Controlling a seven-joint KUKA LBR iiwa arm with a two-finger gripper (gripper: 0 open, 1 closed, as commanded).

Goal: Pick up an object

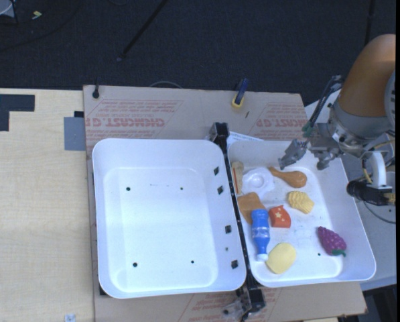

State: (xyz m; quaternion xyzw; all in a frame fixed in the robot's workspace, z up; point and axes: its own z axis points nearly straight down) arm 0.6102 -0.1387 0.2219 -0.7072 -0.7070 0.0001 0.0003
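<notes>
you're in the approach step: the two-finger gripper [307,154] hangs with its fingers spread open and nothing between them, over the right white bin [360,243] near its 12 o'clock rim. nothing is picked yet. the closest candidate, a brown plastic drumstick [290,176], lies just at the gripper's 7 o'clock. a yellow toy corn cob [300,201] sits at its 6, with a blue plastic bottle [260,232] and a purple grape bunch [331,240] farther down. next, you likely need to drop onto the drumstick and close squarely across it.
</notes>
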